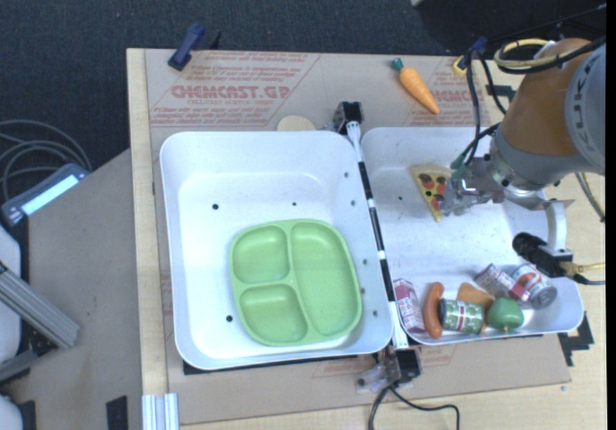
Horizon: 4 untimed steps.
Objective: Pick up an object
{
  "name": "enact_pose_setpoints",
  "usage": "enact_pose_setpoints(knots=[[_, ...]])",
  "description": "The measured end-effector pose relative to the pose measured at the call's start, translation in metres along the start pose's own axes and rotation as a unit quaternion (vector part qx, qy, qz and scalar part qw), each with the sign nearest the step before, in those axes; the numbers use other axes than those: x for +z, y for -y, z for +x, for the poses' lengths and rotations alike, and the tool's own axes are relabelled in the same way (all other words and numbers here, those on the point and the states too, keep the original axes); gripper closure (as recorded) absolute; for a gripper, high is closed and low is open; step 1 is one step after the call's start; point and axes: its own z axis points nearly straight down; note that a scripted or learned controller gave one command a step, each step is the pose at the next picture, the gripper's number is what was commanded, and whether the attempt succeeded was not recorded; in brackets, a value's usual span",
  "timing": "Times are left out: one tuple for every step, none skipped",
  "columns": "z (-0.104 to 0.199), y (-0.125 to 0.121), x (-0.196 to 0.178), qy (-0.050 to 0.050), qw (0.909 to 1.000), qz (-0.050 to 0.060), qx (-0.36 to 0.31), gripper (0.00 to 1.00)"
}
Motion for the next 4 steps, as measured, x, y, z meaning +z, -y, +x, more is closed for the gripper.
enact_pose_setpoints(knots=[[0.000,0.000,-0.010,0.000,1.0000,-0.001,0.000,1.00],[0.000,-0.001,-0.020,0.000,1.0000,-0.002,0.000,1.00],[0.000,-0.001,-0.020,0.000,1.0000,-0.002,0.000,0.00],[0.010,-0.038,0.044,-0.001,1.0000,0.003,-0.001,0.00]])
